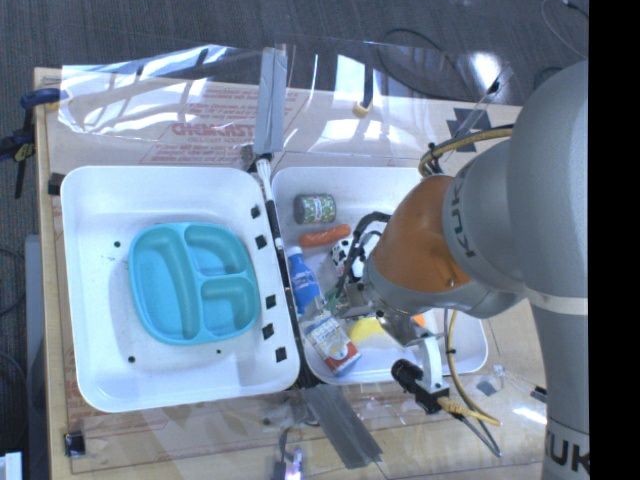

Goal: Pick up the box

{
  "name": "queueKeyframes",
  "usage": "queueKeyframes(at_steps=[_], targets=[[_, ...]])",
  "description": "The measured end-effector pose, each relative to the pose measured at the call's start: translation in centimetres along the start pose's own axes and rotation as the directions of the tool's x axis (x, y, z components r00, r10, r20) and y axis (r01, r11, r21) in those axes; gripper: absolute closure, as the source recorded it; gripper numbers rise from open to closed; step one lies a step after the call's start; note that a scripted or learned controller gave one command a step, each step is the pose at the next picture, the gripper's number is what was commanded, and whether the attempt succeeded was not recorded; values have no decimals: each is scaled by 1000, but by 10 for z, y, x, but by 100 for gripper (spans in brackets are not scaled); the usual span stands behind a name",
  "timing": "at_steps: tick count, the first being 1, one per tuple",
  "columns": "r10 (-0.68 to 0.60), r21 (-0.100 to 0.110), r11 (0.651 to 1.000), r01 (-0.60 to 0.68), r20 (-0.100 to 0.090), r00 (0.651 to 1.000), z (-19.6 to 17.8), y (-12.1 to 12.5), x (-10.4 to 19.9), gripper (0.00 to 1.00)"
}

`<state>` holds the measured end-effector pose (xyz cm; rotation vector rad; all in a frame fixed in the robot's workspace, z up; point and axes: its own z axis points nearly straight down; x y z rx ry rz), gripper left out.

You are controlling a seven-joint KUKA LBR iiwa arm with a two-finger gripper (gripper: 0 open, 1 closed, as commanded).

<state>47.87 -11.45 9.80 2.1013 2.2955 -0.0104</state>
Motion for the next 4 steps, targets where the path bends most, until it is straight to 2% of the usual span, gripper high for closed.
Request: queueKeyframes(at_steps=[1, 2, 3, 4], targets=[[-14, -2, 1000, 14, 0, 1000, 0, 0, 0, 0], [98, 1, 995, -98, 2, 995, 1, -1, 3, 0], [86, 4, 996, -86, -10, 996, -7, 1, 9, 100], [93, 4, 996, -93, -3, 996, -8, 0, 4, 0]])
